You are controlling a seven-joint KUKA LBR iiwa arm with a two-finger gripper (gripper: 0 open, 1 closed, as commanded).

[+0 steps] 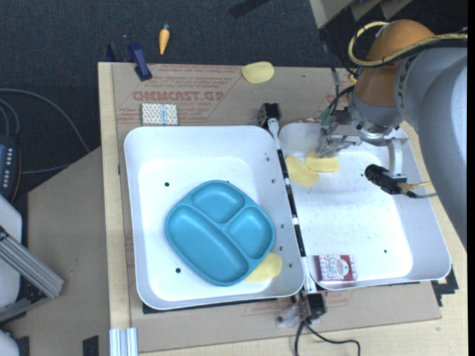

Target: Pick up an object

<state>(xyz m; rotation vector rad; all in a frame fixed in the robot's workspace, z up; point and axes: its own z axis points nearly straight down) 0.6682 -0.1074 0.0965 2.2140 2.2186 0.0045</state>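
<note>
Two flat yellow pieces [310,167] — glossy bin [356,228]

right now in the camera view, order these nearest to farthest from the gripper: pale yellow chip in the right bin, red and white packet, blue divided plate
From the gripper:
1. Pale yellow chip, right bin's upper left, just below it.
2. Red and white packet, right bin's near edge.
3. Blue divided plate, middle of the left bin.
</note>
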